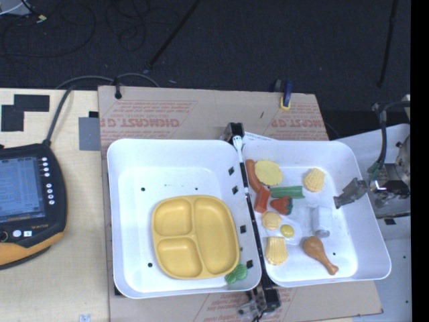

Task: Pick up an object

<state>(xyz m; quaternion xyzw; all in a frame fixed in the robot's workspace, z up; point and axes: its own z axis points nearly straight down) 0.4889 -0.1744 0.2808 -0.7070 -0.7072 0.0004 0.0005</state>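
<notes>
The right bin [365, 247] holds several toy foods: a yellow round piece [268, 173], a corn cob [314, 179], an orange sausage [251, 175], a green bean [287, 192], a red pepper [280, 205], a second corn piece [275, 250], a brown drumstick [320, 253] and a grey cylinder [316, 220]. My gripper [349, 193] hangs over the bin's right side, just right of the grey cylinder and below the corn cob. Nothing shows in its grasp.
The left bin [127, 180] carries a yellow divided plate [194, 237], with a small green toy [236, 274] at its lower right corner. A handheld control pendant [27, 196] lies on the bench at far left. Cardboard lies under both bins.
</notes>
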